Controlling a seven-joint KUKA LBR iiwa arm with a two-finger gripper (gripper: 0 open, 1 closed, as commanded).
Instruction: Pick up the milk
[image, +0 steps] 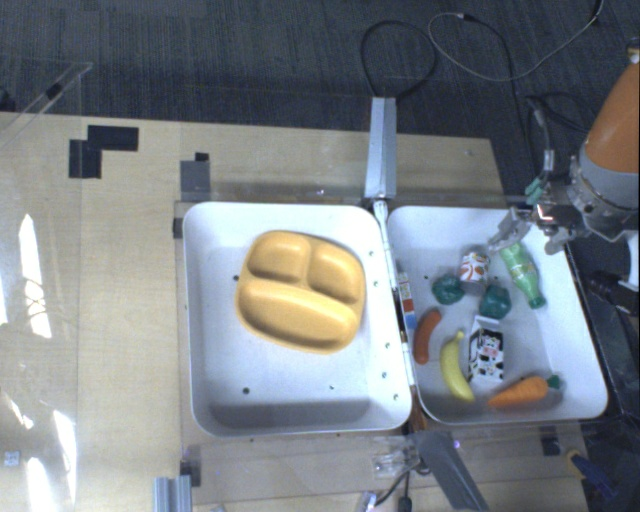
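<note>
The milk (487, 355) is a small cow-spotted white carton lying flat; claw (528, 222) spread apart.

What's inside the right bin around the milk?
In the right bin, the milk lies between a banana and a carrot, with a sausage, green bottle and small toys. What's beneath them is hidden.

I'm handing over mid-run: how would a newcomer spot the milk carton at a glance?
Start at the right-hand shallow white bin, the one crowded with small toy foods. Near its front middle lies a small white milk carton with black cow patches, between the yellow banana and the orange carrot. It is the bin's only boxy, black-and-white item.
</note>
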